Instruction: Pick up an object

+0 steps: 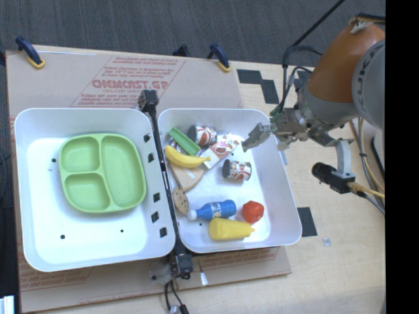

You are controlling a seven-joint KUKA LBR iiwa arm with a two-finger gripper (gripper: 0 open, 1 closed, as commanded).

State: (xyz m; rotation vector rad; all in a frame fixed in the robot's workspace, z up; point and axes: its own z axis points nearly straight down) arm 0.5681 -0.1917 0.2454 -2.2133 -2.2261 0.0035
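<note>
Arm hanging over the right bin's far-right side, nothing in its grip

The right bin (283,195) has a pile of toy food: one banana (185,157) lying yellow and curved near the divider, one green block (184,140) just behind it, two little red-and-white cans (205,135) (237,170), one crumpled red-and-white wrapper (224,145) between them, one tan wedge (189,178), one speckled cookie-looking thing (181,201), one blue bottle (215,210), one red strawberry-ish piece (253,211) and one yellow squeeze bottle (230,229) at the front. The left bin (33,234) holds a single green divided plate (103,173). The gripper (256,137) sits just right of the wrapper and above the nearer can, close to both, but I can't tell whether its jaws are spread or closed from this angle.
</note>
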